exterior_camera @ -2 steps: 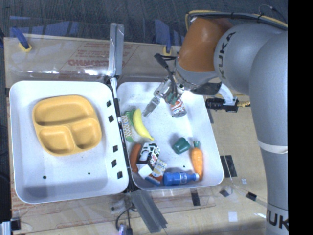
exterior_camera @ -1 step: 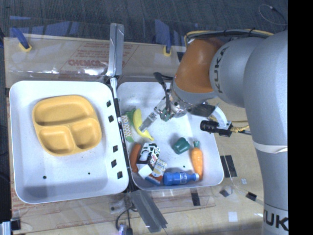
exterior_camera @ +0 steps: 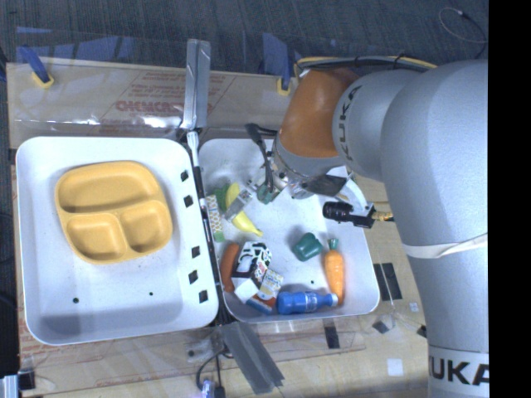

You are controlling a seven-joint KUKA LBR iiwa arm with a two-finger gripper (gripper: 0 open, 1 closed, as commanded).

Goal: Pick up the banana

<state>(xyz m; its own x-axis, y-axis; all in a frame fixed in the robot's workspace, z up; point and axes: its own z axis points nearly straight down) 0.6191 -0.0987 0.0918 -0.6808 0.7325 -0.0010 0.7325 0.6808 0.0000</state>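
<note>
Lettering "KUKA" (exterior_camera: 458, 371) marks my grey arm at five o'clock. One small yellow curved banana (exterior_camera: 246, 222) lies in the right white shallow bin (exterior_camera: 358, 293), at seven o'clock from my fingers (exterior_camera: 267, 191); I cannot tell their opening. One orange plastic carrot (exterior_camera: 333, 274), one blue bottle (exterior_camera: 303, 303).

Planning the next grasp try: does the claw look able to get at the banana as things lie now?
Probably yes. The claw hangs just right of the banana, which lies uncovered in the right bin. A green-yellow item and the bin's left wall sit close by, so room looks tight.
</note>
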